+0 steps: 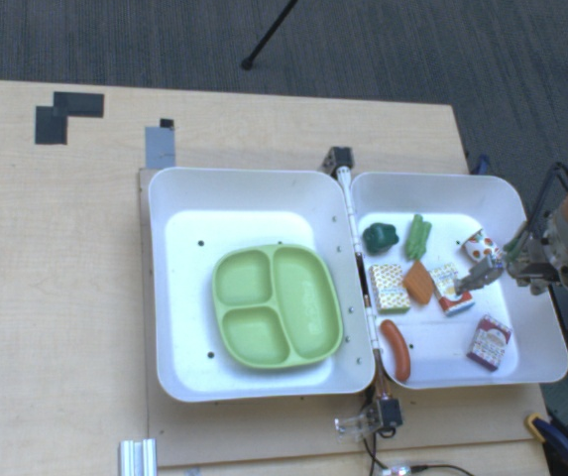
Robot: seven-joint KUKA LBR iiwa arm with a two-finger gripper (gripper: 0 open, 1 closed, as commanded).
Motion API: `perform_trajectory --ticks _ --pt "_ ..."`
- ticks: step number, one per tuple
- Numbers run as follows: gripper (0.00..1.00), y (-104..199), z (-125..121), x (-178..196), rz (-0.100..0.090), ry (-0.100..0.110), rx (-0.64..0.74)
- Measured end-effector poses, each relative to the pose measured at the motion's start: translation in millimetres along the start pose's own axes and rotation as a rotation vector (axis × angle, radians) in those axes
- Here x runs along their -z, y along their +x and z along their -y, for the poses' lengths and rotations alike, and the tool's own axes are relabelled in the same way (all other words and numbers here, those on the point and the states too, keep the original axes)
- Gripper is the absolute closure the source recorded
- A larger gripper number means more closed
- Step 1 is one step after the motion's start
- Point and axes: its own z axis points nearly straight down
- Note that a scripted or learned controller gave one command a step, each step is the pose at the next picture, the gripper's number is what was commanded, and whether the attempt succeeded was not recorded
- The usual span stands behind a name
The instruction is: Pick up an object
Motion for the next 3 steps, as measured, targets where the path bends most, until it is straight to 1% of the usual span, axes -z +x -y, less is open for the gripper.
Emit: perform_trajectory --ticks 1,2,3 --pt "0.0 0 14 -100 0.001 -0.003 -0.002" --pt "1.0 0 12 -88 0.003 -0.01 -0.001" --pt "1.0 64 -14 -15 -0.001 -0.002 0.001"
